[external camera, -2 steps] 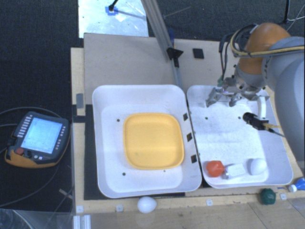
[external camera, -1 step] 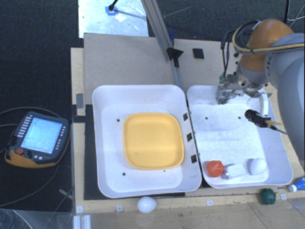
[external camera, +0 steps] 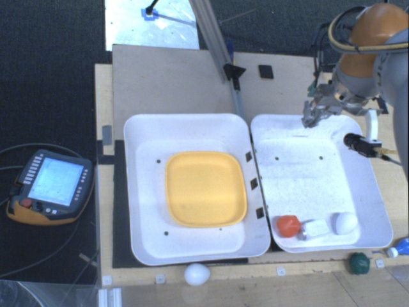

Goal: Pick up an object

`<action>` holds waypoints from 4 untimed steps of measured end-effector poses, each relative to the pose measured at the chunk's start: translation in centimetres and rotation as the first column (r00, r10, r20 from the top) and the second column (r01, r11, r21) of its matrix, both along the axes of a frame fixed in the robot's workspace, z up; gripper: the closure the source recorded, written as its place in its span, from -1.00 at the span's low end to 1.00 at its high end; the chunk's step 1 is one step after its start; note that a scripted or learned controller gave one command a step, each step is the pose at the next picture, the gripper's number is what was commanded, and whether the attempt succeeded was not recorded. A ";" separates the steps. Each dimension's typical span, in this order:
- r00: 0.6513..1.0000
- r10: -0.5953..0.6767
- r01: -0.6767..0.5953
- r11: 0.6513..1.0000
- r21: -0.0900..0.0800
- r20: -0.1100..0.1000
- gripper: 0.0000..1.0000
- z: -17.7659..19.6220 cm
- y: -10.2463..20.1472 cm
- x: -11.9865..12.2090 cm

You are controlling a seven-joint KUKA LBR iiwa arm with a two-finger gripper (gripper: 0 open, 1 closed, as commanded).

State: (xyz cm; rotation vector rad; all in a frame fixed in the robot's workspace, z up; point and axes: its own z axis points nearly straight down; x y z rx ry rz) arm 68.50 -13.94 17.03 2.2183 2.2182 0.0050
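gripper [external camera: 311,119]: over far edge of right bin [external camera: 358,184], nothing seen between the fingers; open or closed can't be told
objects: 3 in right bin's near end, in a row: orange-red lump [external camera: 287,225], small white piece [external camera: 314,229], white egg shape [external camera: 345,222]
left bin [external camera: 144,190]: yellow square plate [external camera: 206,188], centred
bench: white egg [external camera: 197,274] in front of left bin

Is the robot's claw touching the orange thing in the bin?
Apart. The camera view shows the gripper over the far edge of the right bin, while the orange thing lies at the near edge, with bare white floor between them.
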 end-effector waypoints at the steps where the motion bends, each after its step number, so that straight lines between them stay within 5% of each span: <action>1: 1.000 0.001 -0.001 1.000 0.000 0.001 1.00 5.6 0.5 0.0; 2: 1.000 0.001 -0.001 1.000 0.000 0.000 1.00 10.9 0.4 0.1; 4: 1.000 0.004 -0.004 1.000 0.002 -0.006 1.00 9.8 9.1 -3.1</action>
